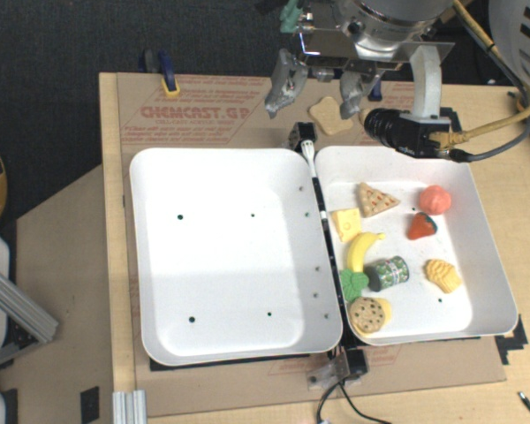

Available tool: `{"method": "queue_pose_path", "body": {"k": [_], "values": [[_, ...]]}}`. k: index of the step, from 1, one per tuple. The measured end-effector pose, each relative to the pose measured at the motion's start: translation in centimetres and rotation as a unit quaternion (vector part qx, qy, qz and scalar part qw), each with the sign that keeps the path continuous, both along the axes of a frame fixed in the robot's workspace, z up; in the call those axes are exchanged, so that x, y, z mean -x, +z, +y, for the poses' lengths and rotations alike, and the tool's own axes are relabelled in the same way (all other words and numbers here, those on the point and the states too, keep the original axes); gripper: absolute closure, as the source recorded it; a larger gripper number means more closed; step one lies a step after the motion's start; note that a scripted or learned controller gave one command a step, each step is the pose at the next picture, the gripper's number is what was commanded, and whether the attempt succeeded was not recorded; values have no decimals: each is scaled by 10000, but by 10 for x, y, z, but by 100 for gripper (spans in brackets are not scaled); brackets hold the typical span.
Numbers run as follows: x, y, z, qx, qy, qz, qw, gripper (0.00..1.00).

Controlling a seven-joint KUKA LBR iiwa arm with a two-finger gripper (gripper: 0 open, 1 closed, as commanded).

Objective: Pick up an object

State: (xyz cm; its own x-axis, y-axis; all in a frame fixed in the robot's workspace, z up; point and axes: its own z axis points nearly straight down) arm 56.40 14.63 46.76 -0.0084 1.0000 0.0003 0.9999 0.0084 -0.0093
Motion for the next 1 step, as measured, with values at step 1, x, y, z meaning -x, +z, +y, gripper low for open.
{"method": "queue_pose_path", "body": {"k": [1], "values": [[63,72,9,-19,-19,-83,10000,0]]}}
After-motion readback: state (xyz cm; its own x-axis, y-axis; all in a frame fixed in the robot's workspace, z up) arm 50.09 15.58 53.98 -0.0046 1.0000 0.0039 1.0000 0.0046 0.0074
